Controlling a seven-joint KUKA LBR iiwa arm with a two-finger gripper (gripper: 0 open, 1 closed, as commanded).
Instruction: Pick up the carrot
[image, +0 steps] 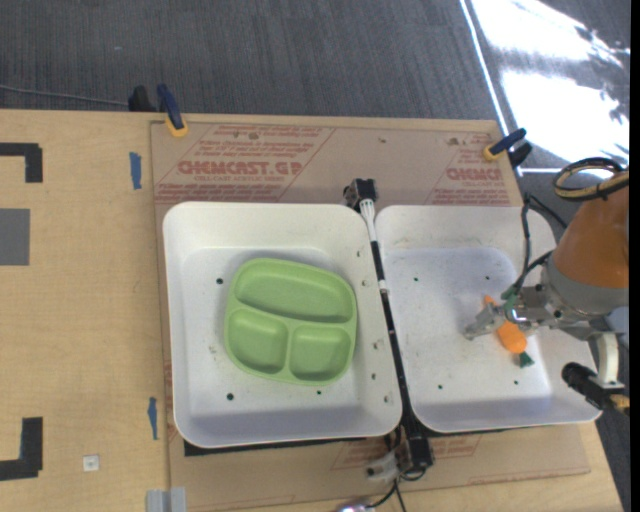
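Orange, stubby carrot (514, 339) lies in the right white plastic bin (450, 400), touching the pincer (497, 318) just beneath its spread-apart tips, so closing should wait until both straddle its body.

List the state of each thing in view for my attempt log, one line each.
carrot: lying in the right bin, at the gripper's fingertips; grasp not confirmed.
gripper: down inside the right bin, next to the carrot.
green plate: flat in the left bin, its compartments bare.
left bin: holds the green plate.
right bin: holds the carrot.
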